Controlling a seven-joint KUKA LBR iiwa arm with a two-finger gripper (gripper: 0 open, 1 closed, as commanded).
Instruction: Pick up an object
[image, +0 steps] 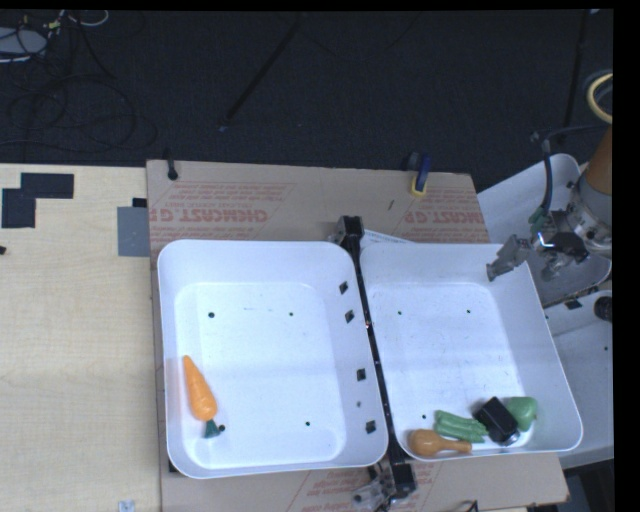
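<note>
My gripper (545, 252) hangs at the right edge of the view, above the far right corner of the right bin (450, 300), with nothing seen in it. At that bin's near right corner lie a black block (497, 420), a green pod-shaped piece (459, 426), a light green lump (522, 408) and an orange gourd-shaped toy (437, 443), all close together. An orange carrot toy (198, 388) with a dark green stub lies in the left bin (260, 300), near its front left corner. The gripper is far from all of them.
A black divider rail (362, 340) runs between the two bins. Both bins rest on a cardboard sheet (300, 205) on the wooden bench. A blue and yellow clamp (420, 175) sits at the sheet's far edge.
</note>
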